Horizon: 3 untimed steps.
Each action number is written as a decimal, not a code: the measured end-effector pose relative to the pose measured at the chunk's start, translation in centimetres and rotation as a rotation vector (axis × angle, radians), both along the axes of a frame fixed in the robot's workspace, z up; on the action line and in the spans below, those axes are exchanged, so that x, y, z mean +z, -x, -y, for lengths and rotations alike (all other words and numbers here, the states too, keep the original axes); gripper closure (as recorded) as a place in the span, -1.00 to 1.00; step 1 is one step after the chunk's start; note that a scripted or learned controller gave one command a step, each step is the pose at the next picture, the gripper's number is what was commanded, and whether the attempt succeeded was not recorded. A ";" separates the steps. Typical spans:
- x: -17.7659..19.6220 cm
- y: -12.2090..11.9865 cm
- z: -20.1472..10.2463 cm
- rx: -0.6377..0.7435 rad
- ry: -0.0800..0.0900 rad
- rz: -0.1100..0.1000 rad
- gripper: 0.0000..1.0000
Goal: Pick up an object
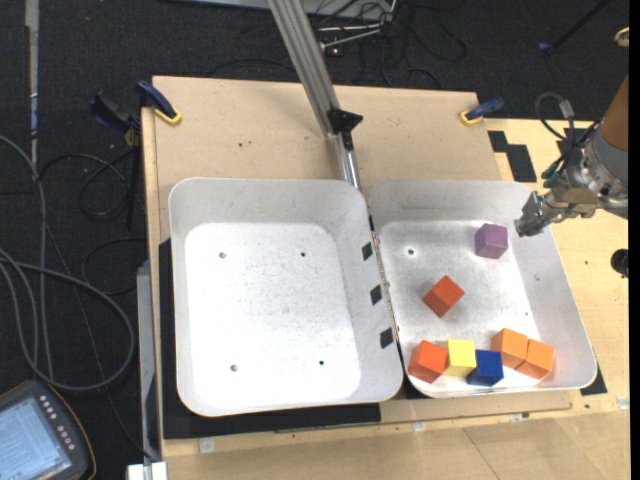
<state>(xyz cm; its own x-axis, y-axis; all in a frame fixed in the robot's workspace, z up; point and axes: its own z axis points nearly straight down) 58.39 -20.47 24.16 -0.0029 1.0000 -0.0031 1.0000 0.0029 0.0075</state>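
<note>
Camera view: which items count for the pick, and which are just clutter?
Job items:
- gripper
- purple cube
- red cube
- cube cluster
- right bin

Lying about:
- left bin
- clamps
- cables
- tablet

A pale wooden counter point(260, 128) sits on dark carpeted floor point(80, 48). Black cables point(40, 218) trail across the floor, well to the left. A slanted metal pole point(305, 53) rises behind the counter, and a small screen point(35, 438) glows at the lower left corner.
</note>
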 end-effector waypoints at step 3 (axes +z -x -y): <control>-1.2 -3.5 -15.5 0.006 -0.004 -0.004 1.00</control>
<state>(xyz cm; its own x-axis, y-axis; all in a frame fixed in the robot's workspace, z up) 61.87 -4.94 22.96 -0.0085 1.0000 0.0009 1.0000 0.0085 0.0034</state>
